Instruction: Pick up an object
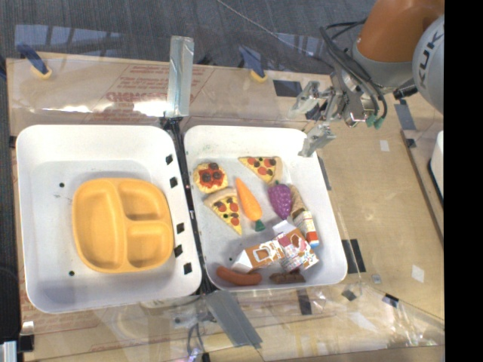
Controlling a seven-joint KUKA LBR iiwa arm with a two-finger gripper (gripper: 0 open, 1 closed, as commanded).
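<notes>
Firstly, we list the two-finger metal pincer (317,130), which hangs above the far right corner of the right-hand shallow white bin (324,194), on the grey arm with the orange band (392,21) that reaches in from the right. We cannot tell whether its tips are apart or together; we see nothing between them.

Right-hand bin, nearest the pincer first:
- one triangular toy pizza slice with red toppings (261,167), near the far wall, the closest item to the pincer;
- one purple toy grape bunch (280,198), just beside that slice on the near side;
- one small tan bottle with a white and red end (303,221), lying flat toward the right wall, touching the grapes;
- one orange toy carrot with a green tip (248,200), lying lengthwise at the middle of the bin;
- one round toy pizza with dark red toppings (210,176), toward the left wall;
- a second triangular toy pizza slice (227,210), between the round pizza and the carrot;
- one white and brown printed packet (281,253), near the front wall;
- one red-brown toy sausage (239,277), against the front wall, just left of the packet.

Left-hand shallow white bin (30,202):
- one yellow plastic tray with three compartments (121,223), lying at the centre.

Both bins rest side by side on the brown tabletop (385,225), well covered with clear sheeting.
</notes>
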